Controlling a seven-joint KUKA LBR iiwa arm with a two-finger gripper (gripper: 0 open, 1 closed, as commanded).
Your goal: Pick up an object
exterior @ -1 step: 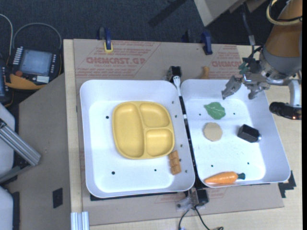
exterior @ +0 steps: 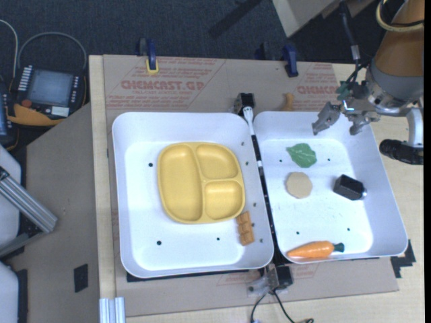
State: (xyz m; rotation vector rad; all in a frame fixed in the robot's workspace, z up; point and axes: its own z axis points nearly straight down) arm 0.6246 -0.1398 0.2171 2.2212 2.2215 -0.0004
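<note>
Two spread fingers, hand (exterior: 341, 120) empty

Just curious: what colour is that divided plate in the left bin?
Pale yellow divided plastic plate, clearest in the camera view.

We see open floor in the right bin (exterior: 377, 180) between the green leaf (exterior: 302, 155), tan disc (exterior: 299, 185), black block (exterior: 349, 187) and carrot (exterior: 311, 250); the yellow tray (exterior: 200, 181) crowds the left bin (exterior: 135, 180).

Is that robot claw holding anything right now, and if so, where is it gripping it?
Nothing is held. The gripper hangs open above the far edge of the right bin, with bare space between its fingers. The green leaf lies untouched below it.
</note>
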